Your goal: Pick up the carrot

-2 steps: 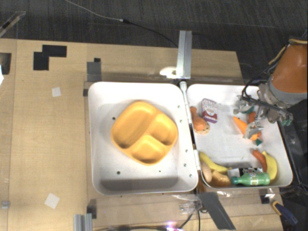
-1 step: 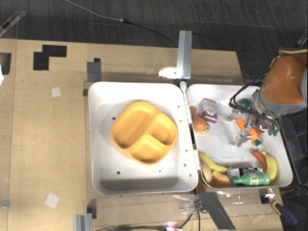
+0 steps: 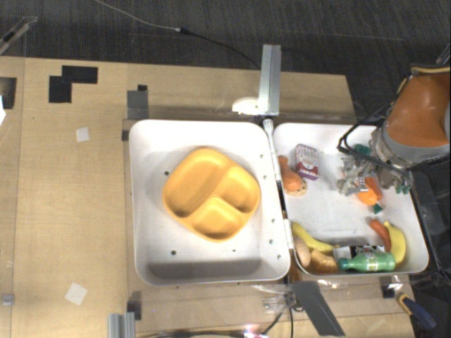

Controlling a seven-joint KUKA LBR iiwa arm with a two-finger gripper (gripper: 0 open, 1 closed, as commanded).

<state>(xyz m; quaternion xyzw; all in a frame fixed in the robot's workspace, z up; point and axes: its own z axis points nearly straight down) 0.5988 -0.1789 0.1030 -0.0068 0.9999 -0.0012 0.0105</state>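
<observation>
Green bottle (image 3: 368,263) lies along the near wall of your right bin (image 3: 331,220), with bananas (image 3: 312,241) beside it. Farther back, an orange piece that looks like the carrot (image 3: 367,195) sits right under the gripper (image 3: 361,184); you cannot tell whether it is gripped. The yellow divided plate (image 3: 211,193) fills your left bin (image 3: 151,210).

Glossy yellow plastic plate (image 3: 211,192); matt white bins (image 3: 151,259); pale wood bench (image 3: 63,210); green bottle (image 3: 366,262), probably plastic.
</observation>
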